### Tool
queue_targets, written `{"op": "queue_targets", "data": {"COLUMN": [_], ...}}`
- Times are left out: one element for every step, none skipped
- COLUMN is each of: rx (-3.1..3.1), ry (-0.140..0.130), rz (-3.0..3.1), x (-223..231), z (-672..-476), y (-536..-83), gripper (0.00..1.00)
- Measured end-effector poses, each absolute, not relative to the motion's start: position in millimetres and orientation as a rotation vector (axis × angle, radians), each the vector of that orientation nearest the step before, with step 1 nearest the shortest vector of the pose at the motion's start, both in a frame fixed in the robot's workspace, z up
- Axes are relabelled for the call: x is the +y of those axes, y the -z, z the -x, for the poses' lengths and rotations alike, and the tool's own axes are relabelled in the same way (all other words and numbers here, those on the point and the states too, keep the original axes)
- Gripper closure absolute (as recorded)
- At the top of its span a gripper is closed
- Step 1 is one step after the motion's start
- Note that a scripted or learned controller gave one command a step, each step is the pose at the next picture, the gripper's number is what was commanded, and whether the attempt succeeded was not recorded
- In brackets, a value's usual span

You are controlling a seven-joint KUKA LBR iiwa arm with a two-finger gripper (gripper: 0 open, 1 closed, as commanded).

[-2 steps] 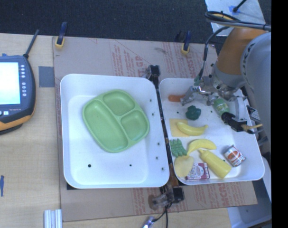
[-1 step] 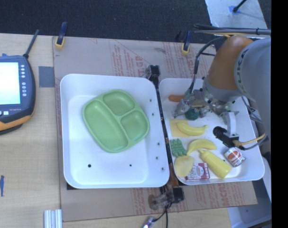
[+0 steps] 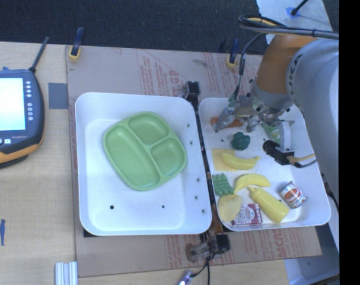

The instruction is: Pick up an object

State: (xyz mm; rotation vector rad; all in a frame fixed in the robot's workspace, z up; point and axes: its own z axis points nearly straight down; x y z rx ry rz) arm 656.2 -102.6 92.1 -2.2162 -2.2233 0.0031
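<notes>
Hovering low over the right bin's (image 3: 310,215) far end, the gripper (image 3: 246,119) is seen; whether its jaws are wide or narrow cannot be told. Broccoli (image 3: 240,140) lies just below it, bananas (image 3: 239,160) nearer.

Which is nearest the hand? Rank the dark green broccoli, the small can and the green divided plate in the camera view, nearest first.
From the hand:
1. Dark green broccoli, just below it in the right bin.
2. Small can, right bin's lower right.
3. Green divided plate, left bin.
</notes>
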Motion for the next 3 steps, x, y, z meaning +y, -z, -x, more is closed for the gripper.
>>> {"op": "queue_targets", "data": {"rx": [-2.224, -2.224, -2.222], "ry": [-0.002, -0.002, -0.006], "rz": [2.218, 2.219, 2.216], "x": [-108.1, -152.6, -134.4], "z": [-656.4, -656.3, -601.5], "y": [-92.1, -92.3, -91.5], "gripper": [0.0, 0.0, 0.0]}}
